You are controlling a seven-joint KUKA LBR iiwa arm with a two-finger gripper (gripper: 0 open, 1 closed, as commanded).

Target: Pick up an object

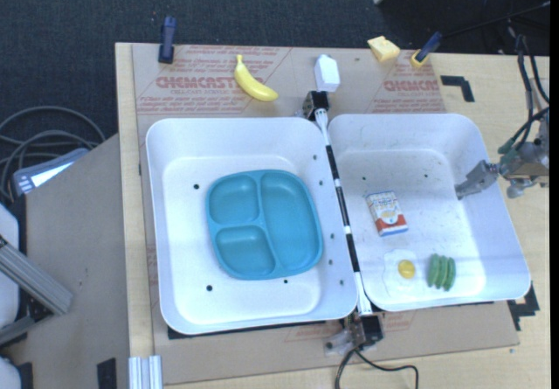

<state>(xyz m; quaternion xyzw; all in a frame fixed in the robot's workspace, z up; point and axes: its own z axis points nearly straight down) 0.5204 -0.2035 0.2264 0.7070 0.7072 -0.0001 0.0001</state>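
White bins side by side on the counter. Blue divided plate alone in left bin. Small carton, fried egg and green pods loose in right bin, easy pickings. Gripper at right rim, clamped on nothing visible; spread impossible to tell.

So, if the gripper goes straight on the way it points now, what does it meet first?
The gripper points left and down over the right bin. It would probably meet the bin floor first, before the small carton; depth is unclear.

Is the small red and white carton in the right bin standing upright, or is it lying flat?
Lying flat. The small red and white carton shows its broad printed face to the overhead camera, resting on the floor of the right white bin.
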